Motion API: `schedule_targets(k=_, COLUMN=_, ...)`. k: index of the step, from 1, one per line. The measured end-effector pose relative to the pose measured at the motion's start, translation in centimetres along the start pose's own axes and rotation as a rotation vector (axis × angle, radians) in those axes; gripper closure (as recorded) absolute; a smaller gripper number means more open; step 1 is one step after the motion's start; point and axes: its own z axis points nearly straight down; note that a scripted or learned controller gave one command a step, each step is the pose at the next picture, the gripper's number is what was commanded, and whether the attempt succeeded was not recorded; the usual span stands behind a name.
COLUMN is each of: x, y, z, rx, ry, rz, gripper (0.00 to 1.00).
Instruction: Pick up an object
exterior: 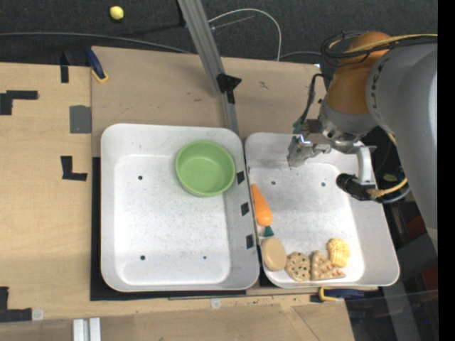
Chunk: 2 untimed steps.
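Pale wooden worktop [163, 94], marked with dark tape patches [79, 118] along its left side. Beyond the far edge, dark carpeted floor [57, 6] carrying a small yellow ball [116, 12] and a looping white cable [249, 21]. Grey metal pole [202, 38] slanting down across the worktop. Even, soft lighting throughout.

No text, label, brand, number or sign is showing legibly anywhere. The black marks lying on the tabletop [43, 190] are plain tape pieces carrying no lettering, and the grey patch [80, 118] beside them is showing nothing written. The two white bins [121, 212] are bearing only small dark dots, not characters.
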Motion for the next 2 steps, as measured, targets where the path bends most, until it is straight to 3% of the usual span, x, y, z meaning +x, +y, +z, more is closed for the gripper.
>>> schedule_targets(k=1, x=-0.4, y=0.5, z=-6.1, rx=-0.005, ry=-0.001, rz=0.000, gripper=1.00)
schedule_targets(k=2, x=-0.4, y=0.6, z=-8.9, rx=-0.003, ry=0.000, rz=0.000, gripper=1.00)
